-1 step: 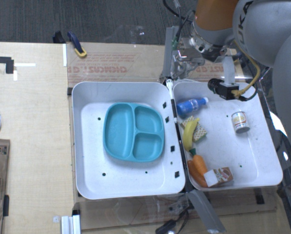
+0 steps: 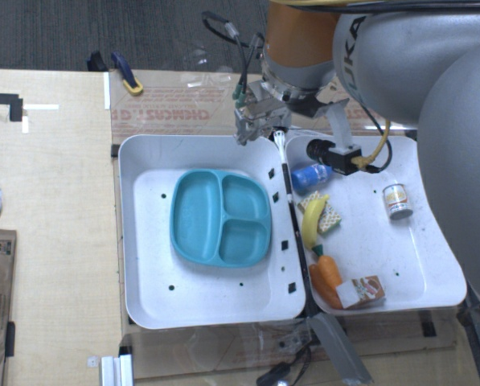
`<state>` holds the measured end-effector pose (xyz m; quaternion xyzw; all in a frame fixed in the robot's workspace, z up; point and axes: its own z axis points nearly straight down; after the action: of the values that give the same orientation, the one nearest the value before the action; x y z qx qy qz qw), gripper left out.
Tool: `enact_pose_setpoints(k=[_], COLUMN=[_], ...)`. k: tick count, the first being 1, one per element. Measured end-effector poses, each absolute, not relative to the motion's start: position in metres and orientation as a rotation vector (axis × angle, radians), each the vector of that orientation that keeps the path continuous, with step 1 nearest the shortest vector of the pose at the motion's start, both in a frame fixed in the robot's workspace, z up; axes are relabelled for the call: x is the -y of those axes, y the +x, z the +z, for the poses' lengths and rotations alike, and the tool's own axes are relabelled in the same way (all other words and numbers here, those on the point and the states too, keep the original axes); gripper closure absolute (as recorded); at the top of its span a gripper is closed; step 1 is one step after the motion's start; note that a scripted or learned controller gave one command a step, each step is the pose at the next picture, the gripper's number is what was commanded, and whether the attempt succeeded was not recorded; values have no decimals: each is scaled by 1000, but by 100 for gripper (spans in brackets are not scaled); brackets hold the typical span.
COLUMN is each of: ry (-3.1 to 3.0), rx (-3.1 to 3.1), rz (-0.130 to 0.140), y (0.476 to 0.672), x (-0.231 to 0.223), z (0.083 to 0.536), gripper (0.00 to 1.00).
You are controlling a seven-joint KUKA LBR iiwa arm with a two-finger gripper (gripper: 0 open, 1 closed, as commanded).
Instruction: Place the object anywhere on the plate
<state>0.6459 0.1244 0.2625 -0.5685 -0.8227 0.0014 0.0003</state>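
End effector hovers above bins; teal three-compartment plate lies flat.

A robotics lab: a pale wooden bench bears two shallow white plastic bins, loose black cables and taped cardboard.

Bright even overhead light, soft shadows, mild glare, slightly soft focus

arm: reaching in from right | gripper: pointing down, nothing visibly held
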Motion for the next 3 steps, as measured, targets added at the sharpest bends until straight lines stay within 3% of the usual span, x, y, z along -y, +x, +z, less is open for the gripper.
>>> enact_pose_setpoints(k=[1,2,3], ry=[-1786,-1837,-1932], rx=[2583,2550,2476], rz=[5,2,8], y=[620,600,614], x=[-95,-111,-207], z=[215,322,212], gripper=[100,100,100])
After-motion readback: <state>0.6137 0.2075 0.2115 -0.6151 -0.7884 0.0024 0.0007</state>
